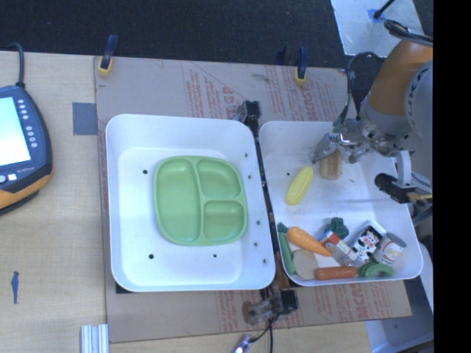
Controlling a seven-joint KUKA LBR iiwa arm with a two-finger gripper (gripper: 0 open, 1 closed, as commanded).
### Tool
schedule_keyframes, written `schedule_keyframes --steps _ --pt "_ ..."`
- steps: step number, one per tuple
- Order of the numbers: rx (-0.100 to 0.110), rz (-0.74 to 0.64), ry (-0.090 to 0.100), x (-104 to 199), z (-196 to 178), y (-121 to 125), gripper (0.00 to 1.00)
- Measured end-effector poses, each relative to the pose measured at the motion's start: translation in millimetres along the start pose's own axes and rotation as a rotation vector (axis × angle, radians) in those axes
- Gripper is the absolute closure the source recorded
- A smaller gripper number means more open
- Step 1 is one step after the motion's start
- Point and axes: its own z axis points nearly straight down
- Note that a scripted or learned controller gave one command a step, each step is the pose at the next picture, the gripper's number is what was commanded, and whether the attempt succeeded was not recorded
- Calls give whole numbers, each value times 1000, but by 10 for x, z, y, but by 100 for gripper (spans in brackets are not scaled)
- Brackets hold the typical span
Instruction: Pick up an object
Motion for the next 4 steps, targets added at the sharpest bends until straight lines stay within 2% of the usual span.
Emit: schedule_keyframes --steps 1,2,3,4 --pt "5 -3 2 247 5 -5 0" --pt "1 0 0 -19 1 -2 0" --pt "5 -4 1 358 5 -4 0" --pt "6 -5 1 578 6 -6 0"
